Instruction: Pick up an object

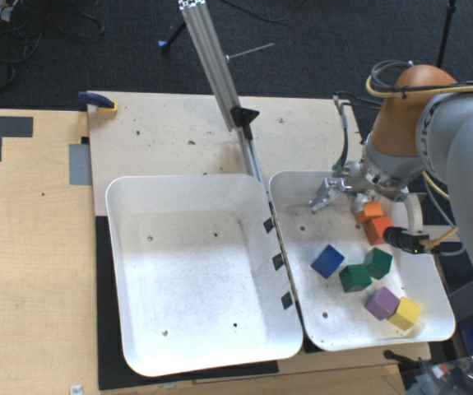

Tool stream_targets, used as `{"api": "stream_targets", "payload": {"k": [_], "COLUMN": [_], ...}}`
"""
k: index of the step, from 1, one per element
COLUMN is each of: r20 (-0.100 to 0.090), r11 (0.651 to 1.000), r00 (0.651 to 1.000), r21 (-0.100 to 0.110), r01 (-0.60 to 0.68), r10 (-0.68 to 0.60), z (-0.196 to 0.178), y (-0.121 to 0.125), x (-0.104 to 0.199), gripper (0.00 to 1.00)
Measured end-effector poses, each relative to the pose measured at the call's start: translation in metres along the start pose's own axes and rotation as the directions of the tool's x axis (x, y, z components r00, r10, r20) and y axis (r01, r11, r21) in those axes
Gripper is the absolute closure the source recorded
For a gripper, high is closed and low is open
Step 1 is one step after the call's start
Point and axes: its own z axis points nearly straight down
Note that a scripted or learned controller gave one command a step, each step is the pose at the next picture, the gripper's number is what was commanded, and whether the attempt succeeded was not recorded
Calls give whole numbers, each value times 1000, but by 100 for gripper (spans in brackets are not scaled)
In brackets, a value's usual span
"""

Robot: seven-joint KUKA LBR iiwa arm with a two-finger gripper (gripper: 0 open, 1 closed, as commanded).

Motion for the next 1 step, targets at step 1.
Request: {"api": "stream_targets", "payload": {"k": [1], "r20": [1], "r11": [1000], "r00": [1000], "r21": [-4], "r01": [0], "r10": [0], "z": [36], "y": [0], "x": [2], "gripper": [0]}}
